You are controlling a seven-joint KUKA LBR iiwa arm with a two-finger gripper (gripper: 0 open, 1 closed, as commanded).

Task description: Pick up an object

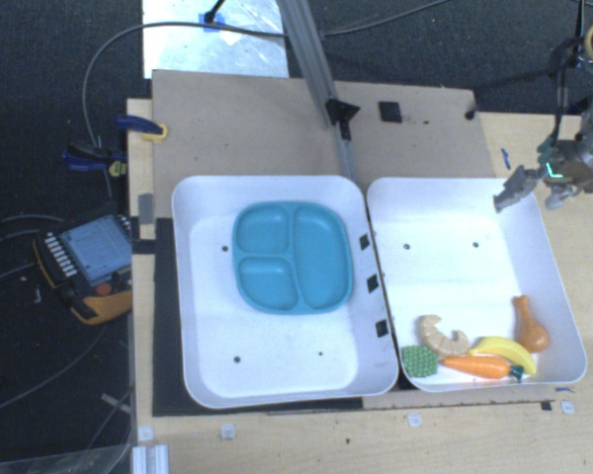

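Observation:
The right bin holds several toy foods bunched in its near right corner: a yellow banana, an orange carrot, a brown drumstick, a beige curled piece and a small green piece. My gripper hangs over the far right edge of this bin, well away from the foods. It is open, with nothing between its fingers. One grey finger points in over the bin's far right corner.
A blue divided plate lies in the left bin. A slanted grey pole crosses the back of the bench. A control pendant and clamps sit off the bench's left side.

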